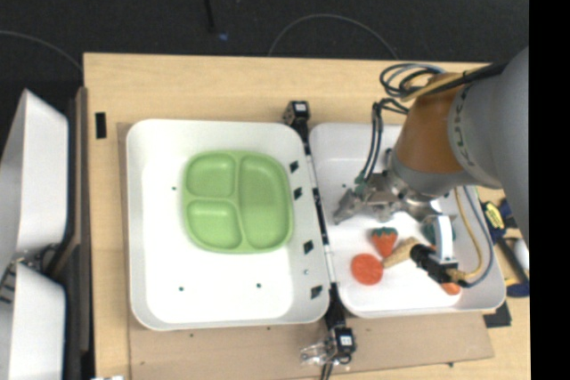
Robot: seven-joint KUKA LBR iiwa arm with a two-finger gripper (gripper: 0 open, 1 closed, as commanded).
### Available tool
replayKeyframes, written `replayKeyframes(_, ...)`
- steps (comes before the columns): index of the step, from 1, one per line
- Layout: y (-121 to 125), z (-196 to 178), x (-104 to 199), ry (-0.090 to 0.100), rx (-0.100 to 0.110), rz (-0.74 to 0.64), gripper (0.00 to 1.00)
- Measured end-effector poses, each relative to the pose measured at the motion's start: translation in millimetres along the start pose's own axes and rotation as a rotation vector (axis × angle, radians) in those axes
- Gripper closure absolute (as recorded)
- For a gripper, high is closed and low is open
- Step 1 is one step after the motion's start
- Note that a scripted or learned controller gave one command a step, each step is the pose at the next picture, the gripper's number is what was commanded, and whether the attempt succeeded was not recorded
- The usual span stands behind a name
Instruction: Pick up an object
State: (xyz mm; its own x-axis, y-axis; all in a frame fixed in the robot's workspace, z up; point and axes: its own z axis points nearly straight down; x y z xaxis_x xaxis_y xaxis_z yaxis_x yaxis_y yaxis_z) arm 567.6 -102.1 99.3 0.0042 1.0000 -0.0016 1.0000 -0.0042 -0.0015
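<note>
Strawberry [385,239] lies in right bin [341,154] — near the claw [342,211].

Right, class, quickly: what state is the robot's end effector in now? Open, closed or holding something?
End effector: cannot be told from this view; it is over the right bin.

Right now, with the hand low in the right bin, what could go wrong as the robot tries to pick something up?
1. The hand sits beside the small red strawberry-shaped toy, not over it, so it may well grasp nothing.
2. That toy lies close to the round red-orange ball; reaching for one could knock the other away.
3. The hand is near the left wall of the shallow white right bin and might scrape it.
</note>
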Motion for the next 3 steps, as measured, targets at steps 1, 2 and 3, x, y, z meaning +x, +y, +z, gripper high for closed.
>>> replayKeyframes(1,1.2,-12.7,-0.5,0.001,-0.005,0.006,1.00)
replayKeyframes(2,-4.6,-59.3,-3.6,0.000,-0.007,0.001,1.00)
replayKeyframes(3,-4.0,-112.3,5.6,0.001,-0.008,-0.007,1.00)
